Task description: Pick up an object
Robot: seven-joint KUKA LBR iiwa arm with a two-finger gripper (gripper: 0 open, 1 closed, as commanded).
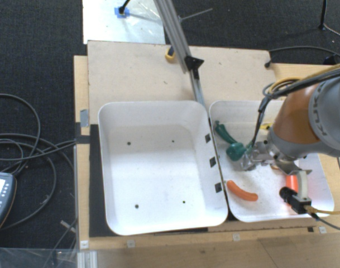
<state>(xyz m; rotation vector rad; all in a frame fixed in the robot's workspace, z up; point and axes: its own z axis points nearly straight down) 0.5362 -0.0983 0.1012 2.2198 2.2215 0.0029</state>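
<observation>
Green object (230, 143) lies in the right bin (236, 111), right of frame centre, close to the wall the two bins share. Thin stalk running up-left, fatter teal head at the lower right. Looks like light moulded plastic or rubber, probably stiff enough not to fold; the smooth skin may slip. Best hold, I judge, is across the narrow stalk, since the head is wider and rounded

Pincer (249, 162) sits just beside the head, at its lower-right; whether touching, cannot tell. Metal parts there are small and blurred together, so I cannot say if it is released or clenched, and nothing is plainly held

Below it, an orange sausage-shaped piece (242, 191) lies loose on the bin floor, lower centre-right. Soft-looking, rounded, likely to roll

Grey arm with orange band (295, 116) comes in from the right and covers much of the right bin's far side; what lies under it is hidden. A red-and-black fitting (293, 190) near the lower right is hard to identify

Left bin (153, 166) holds only a few dark specks. Both bins rest on the desk (130, 71), upper middle
</observation>
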